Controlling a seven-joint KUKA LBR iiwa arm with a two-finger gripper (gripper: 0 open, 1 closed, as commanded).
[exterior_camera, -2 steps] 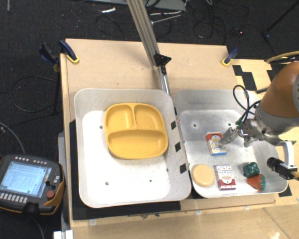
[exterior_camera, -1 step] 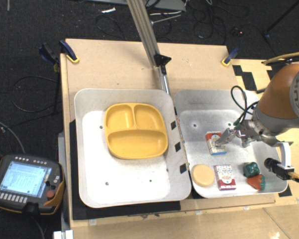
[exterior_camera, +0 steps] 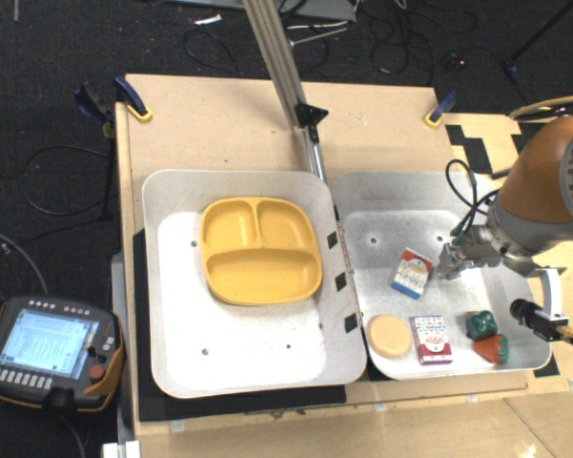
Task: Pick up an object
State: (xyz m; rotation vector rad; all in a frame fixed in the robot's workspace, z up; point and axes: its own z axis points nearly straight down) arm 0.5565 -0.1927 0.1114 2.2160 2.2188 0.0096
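— What's down there for it to pick from?

— Mid-right of the frame, in the right bin; nearest the arm is a small carton, blue and white with a red top edge, lying tilted on the bin floor; below it a red and white box with print too small to read; to the left of that a round tan disc; at the lower right a dark green lump touching a red piece, shapes I can't name from here.

— And the gripper?

— The gripper sits just right of the blue carton, low over the bin; it's dark and small against the grey wrist, and whether it's spread or closed I cannot tell; nothing visibly between it; the carton looks apart from it, though only narrowly.

— The rest?

— The left bin holds a yellow divided tray, three compartments; the arm's orange band is cut off by the right edge; a handheld pendant with a lit screen lies at the lower left, off the bench.
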